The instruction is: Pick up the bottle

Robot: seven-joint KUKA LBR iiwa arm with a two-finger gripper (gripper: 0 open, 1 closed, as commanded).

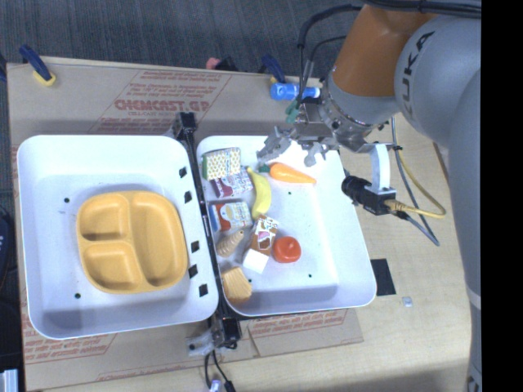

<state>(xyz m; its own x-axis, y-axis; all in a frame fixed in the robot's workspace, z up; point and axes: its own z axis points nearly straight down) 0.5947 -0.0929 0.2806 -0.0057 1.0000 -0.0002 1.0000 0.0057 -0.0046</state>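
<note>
The gripper (292, 147) hangs above the far edge of the right bin (351, 256), below the grey arm (425, 64) with its orange band. Its two fingers (274, 145) are spread apart, with nothing between them. The fingertips stand just above the carrot and the top of the banana, and contact with either cannot be confirmed.

No item can be identified with certainty as the bottle. The small packages along the near-left side of the right bin are too small to tell apart.

Right bin contents: a carrot (292, 173) lies near the far edge, pointing toward the right wall. A banana (261, 193) lies just beside it, lengthwise toward the near edge. A checkered box (221, 164) sits in the far left corner. Below it, along the left wall, lie two printed cartons (233, 214). A red round object (286, 249) rests near the centre. A tan piece resembling bread (236, 284) sits in the near left corner.

The left bin (49, 158) holds a yellow divided plate (131, 240) at its centre.

Both bins rest on a cardboard sheet (163, 92) on the bench.
</note>
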